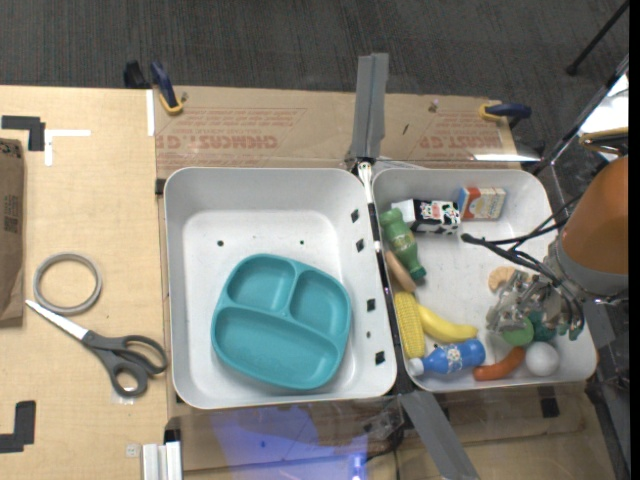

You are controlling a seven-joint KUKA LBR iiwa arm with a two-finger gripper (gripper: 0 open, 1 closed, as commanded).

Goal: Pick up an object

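Several small toys crowd the right bin [540, 193]; the left bin [190, 228] holds a teal divided plate [282, 320]. The tool [522, 308] hangs low at the right bin's near right corner, over a green object [519, 332], with a white ball [542, 358] and an orange carrot-like piece [497, 368] just beside it. Tool state: cannot tell how far it is parted, and nothing is visibly gripped; cables and metalwork hide the tip. Judged target: the green object under the tool. It looks like hollow plastic play food, so probably light, stiff and smooth, liable to slip or squirt sideways. Best hold would be across its narrowest width. The ball nearby would likely roll away if nudged. Along the bin's left wall lie a green bottle [398, 236], corn cob [408, 323], banana [447, 323] and a blue bottle [452, 358]; two small cartons [483, 203] sit at the far edge.
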